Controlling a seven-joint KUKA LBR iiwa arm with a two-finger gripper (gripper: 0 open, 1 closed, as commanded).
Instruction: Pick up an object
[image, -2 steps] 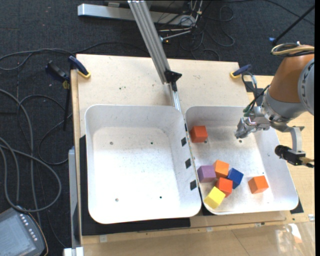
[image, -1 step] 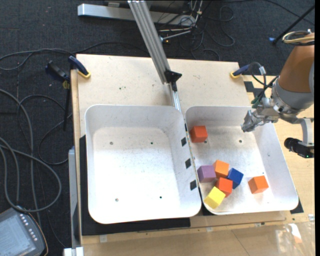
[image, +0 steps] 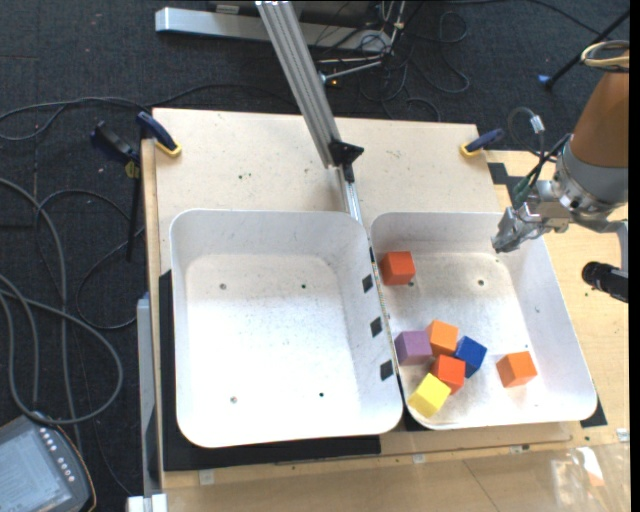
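Arm cut off at right edge

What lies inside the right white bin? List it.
Right white bin: six foam cubes, three orange, one red-orange, purple, blue, yellow. Anything beneath the cluster is hidden.

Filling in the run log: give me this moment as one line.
stage: approach | gripper: over right bin's far rim, nothing visibly held | blocks: seven in right bin, nearest is orange block | left bin: no blocks

Six blocks in the right bin, left bin alongside
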